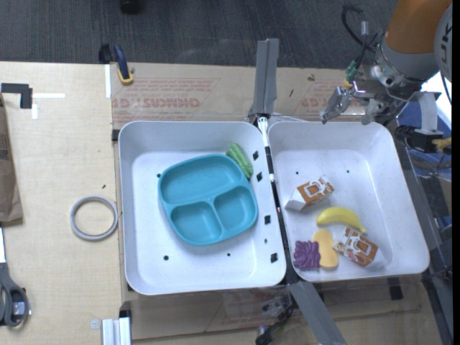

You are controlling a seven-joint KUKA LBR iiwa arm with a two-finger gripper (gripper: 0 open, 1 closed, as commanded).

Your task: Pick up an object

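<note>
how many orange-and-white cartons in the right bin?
2. One orange-and-white carton lies near the middle of the right white bin; the other lies toward the near edge, just below the yellow banana. Nothing looks hidden.

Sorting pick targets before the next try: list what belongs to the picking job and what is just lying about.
For the job: hand; right bin holding banana, two small cartons, purple grapes, orange piece; left bin holding blue divided plate, green item.

Lying about: grey ring, scissors, blue clamp.
</note>
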